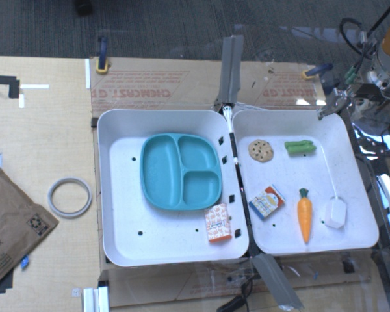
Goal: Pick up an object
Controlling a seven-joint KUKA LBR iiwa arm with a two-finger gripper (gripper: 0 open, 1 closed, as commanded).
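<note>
Carrot (304, 216) lies lengthwise, green top pointing away.

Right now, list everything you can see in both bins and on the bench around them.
Teal plastic divided plate: one, left bin.
Small red-and-white carton: one, left bin, near edge.
Chocolate-chip cookie: one, brown, right bin.
Green toy vegetable: one, right bin, far side.
Blue-and-white carton: one, right bin.
Orange toy carrot: one, right bin.
White block: one, right bin.
Tape ring: one, grey, bench left.
Brown cardboard box: one, far left.
Robot arm: upper right.
</note>
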